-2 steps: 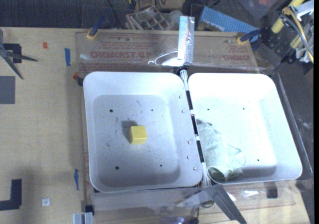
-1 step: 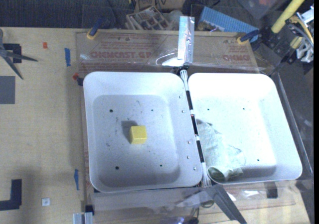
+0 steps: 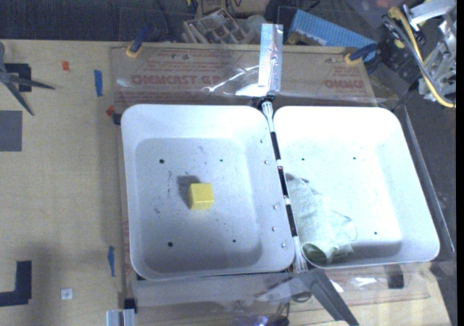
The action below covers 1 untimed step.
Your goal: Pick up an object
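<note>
The left bin (image 3: 127,172) holds one yellow block (image 3: 201,195). It sits flat on the floor a little left of centre, well apart from every wall. The right bin (image 3: 415,172) holds a pale rolled cloth (image 3: 317,224) that lies along the wall shared with the left bin, its rolled end near the front corner. Both bins rest on the desk (image 3: 58,172).

At the upper right edge is a cluster of metal and yellow cable, probably part of the arm (image 3: 433,35), well apart from both bins. How the jaws stand cannot be told from here, and nothing can be seen held in them. The pick looks not yet begun.

The block seems the easier target, but it is small and looks hard-sided. If the jaws come down off-centre, one finger could land on top of it or knock it sideways across the smooth floor. If they close across its corners rather than its flat faces, the block may twist out as it lifts.

The cloth carries different risks. It lies tight against the wall, so a finger may strike the rim or the divider between the bins before it reaches the fabric. Soft cloth may also give only a pinch of its outer layer, so the roll could unwind or slide free on the way up. A descent that stops too high would close on air over either thing.
</note>
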Motion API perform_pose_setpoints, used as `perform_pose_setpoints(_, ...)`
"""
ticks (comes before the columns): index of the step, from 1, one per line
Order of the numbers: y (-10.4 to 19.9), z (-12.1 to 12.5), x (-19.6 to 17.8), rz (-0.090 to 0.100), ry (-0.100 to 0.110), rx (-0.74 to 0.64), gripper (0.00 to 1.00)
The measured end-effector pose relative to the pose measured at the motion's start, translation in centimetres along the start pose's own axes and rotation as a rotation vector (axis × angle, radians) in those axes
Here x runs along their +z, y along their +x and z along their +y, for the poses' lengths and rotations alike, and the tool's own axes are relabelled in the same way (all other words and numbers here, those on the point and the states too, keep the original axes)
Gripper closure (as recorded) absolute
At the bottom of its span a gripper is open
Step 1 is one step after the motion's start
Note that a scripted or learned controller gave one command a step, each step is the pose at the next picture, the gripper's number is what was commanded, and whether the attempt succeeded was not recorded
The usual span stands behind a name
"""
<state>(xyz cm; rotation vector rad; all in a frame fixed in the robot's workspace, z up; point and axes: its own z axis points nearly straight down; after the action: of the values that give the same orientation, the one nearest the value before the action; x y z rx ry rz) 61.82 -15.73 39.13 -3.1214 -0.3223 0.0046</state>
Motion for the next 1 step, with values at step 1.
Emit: perform_pose_setpoints(1,-3.03,6.15,1.44,-0.001,0.000,0.007,1.00)
